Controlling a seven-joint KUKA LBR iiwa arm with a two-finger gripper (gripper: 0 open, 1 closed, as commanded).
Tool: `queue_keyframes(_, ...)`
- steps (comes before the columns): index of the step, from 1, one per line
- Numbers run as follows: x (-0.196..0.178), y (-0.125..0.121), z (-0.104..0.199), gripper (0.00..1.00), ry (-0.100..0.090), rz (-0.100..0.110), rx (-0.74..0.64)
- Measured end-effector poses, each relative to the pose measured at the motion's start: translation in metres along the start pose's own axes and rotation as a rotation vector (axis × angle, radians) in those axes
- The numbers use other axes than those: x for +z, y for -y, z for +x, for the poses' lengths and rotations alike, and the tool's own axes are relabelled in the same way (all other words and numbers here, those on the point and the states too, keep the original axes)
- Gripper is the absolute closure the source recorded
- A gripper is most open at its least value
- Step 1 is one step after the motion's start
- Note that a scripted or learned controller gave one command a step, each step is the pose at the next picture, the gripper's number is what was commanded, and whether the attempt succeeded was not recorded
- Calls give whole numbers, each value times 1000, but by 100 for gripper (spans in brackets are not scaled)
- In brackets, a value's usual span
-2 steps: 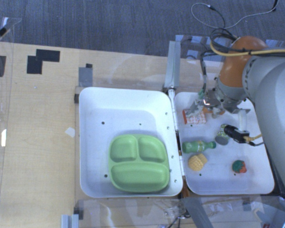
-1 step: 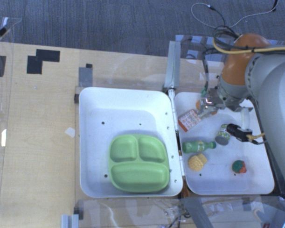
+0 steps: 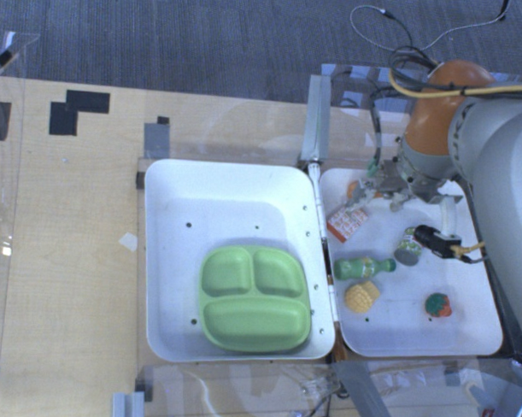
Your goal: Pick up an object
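Observation:
My gripper (image 3: 381, 185) hangs low over the far end of the right bin (image 3: 470, 339), under the grey arm with its orange band. A small orange thing (image 3: 353, 190) lies just left of it; whether they touch is unclear. A red and white packet (image 3: 348, 222) lies a little nearer, by the bin's left wall. Further toward the front are a green bottle (image 3: 364, 268) on its side, a yellow corn cob (image 3: 362, 296), a small grey-green item (image 3: 406, 250) and a red strawberry-like toy (image 3: 438, 305).
The left bin (image 3: 171, 209) holds a green divided plate (image 3: 254, 297) in its front half. A metal divider (image 3: 316, 120) stands between the bins at the back. The arm's bulk covers the right bin's far right corner.

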State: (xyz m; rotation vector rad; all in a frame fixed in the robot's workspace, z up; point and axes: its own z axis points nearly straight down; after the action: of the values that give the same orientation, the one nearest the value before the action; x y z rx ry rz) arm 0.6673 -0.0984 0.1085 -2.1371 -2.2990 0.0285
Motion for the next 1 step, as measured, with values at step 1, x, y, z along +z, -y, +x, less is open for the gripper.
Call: queue_keyframes(1,11,-2,2,0,-8,-5,-15)
